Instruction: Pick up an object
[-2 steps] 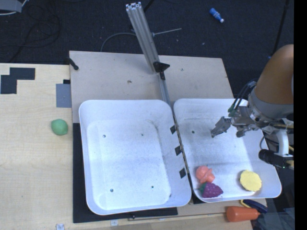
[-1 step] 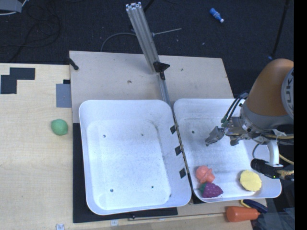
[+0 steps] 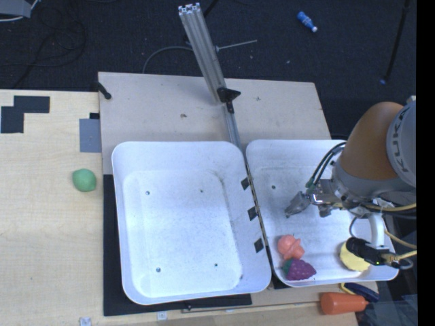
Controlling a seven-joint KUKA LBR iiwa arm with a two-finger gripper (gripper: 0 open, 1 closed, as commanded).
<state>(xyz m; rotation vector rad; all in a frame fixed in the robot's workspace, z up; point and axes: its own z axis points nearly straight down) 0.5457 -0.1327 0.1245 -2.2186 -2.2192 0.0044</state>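
In the right bin point(image 3: 285, 161) lie an orange-pink toy point(image 3: 291, 246), a purple grape-like toy point(image 3: 299, 269) near the front rim, and a yellow object point(image 3: 353, 256) at the front right. My gripper point(image 3: 309, 206) hangs over the middle of that bin, up and to the right of the orange-pink toy. I see nothing between its fingers point(image 3: 296, 206), which point left.
The left bin point(image 3: 129, 161) stands beside the right one, split by a divider with black clips point(image 3: 253, 212). A green ball point(image 3: 84, 180) rests on the wooden bench at left. An orange object point(image 3: 342, 302) lies just outside the right bin's front edge. A metal rail point(image 3: 207, 49) slants behind the bins.
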